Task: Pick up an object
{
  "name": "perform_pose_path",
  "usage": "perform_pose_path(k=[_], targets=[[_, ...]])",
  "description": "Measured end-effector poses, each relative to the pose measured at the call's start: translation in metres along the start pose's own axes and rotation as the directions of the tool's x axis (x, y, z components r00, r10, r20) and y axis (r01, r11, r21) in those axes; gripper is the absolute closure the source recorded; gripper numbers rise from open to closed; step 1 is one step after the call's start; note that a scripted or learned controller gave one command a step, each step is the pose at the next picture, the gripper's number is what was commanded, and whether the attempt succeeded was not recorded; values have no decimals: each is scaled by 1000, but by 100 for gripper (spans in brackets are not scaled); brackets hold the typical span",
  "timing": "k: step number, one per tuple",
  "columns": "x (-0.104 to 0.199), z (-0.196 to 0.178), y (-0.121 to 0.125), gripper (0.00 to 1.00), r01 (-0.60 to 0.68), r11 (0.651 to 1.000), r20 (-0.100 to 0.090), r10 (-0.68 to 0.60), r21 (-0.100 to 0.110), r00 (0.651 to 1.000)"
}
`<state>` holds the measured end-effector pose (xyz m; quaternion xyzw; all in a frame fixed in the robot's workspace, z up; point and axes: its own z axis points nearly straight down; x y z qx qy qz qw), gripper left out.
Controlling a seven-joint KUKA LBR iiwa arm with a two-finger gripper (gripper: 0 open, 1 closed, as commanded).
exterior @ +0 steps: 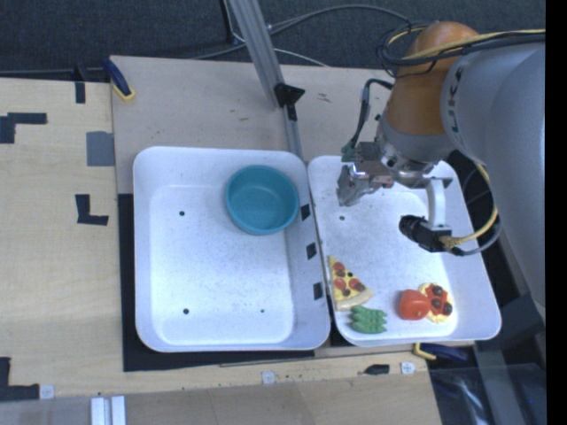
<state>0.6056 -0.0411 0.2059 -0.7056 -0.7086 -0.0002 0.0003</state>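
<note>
Near rim, right bin [478, 330]: three toy foods lie here in a row, closest to the camera. A green piece [368, 320] sits just beside a pizza slice [346, 285]; a red and yellow piece [425, 302] lies a little apart to the right.
Candidates: any of the three would answer the task. None is lifted; all rest flat on the bin floor.
Gripper [353, 189]: over the far part of the right bin, well apart from the toy foods, pointing down at bare floor. Nothing is seen between its fingers. Whether they stand apart or together I cannot tell; they are too small and dark against the wrist.
Arm [496, 87]: enters from the right, orange band above the wrist, cables looped beside it. Its bulk hangs over the far right corner of the bin, so that corner is hidden.
Left bin [159, 237]: holds a blue bowl [261, 198] at its far right, near the divide. The bowl is upright, mouth open to the camera. It is a further candidate, though its round wall looks harder to pinch.
Stage, judged: approach, no grasp made.
Next move, judged: travel toward the near rim and descend on one toy.
Risk, judged: the green piece and pizza slice are close enough that fingers could catch both or push one aside.
</note>
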Motion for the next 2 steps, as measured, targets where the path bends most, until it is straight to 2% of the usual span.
perform_pose_path(k=[1,2], targets=[[57,-11,14,100,1,1000,0,-1,0,1000],[102,-4,32,100,0,1000,0,0,1,1000]])
